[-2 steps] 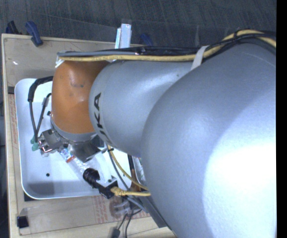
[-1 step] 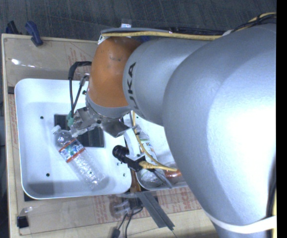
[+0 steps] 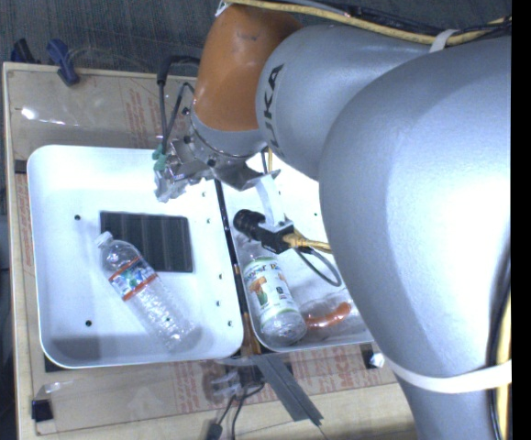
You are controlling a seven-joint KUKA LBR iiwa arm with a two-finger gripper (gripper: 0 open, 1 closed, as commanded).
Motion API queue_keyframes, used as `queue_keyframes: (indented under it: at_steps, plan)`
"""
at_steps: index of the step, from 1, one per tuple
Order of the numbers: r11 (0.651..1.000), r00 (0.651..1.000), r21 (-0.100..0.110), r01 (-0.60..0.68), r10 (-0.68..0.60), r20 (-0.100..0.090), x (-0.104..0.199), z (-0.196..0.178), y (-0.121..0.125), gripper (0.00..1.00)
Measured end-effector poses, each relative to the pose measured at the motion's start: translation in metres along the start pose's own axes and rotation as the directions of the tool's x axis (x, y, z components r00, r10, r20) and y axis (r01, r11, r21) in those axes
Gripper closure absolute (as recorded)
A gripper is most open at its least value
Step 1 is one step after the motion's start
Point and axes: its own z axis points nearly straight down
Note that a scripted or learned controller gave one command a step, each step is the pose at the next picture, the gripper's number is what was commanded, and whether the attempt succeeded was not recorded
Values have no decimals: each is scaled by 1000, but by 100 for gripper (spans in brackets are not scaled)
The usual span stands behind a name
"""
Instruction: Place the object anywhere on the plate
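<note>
The grey arm's hand (image 3: 168,180) hangs over the upper right corner of the left shallow white bin (image 3: 40,246); how far it is open cannot be told, and nothing shows in its hold. In that bin a clear plastic water bottle (image 3: 146,296) lies slantwise, its capped end overlapping the lower left corner of the flat black rectangular plate (image 3: 160,236). A white-labelled plastic bottle (image 3: 272,296) lies in the right white bin (image 3: 274,346).

This seems to be a robotics laboratory: a grey industrial arm (image 3: 412,154) fills three o'clock above a board bench (image 3: 91,108) with a white bin (image 3: 36,246), a second bin (image 3: 299,198), and a blue clamp (image 3: 63,62) at eleven o'clock.
</note>
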Motion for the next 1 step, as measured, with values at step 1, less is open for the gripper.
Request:
queue_keyframes:
  at_steps: [1]
  plan:
    - [979,979,6,-204,204,0,21,67,23,100]
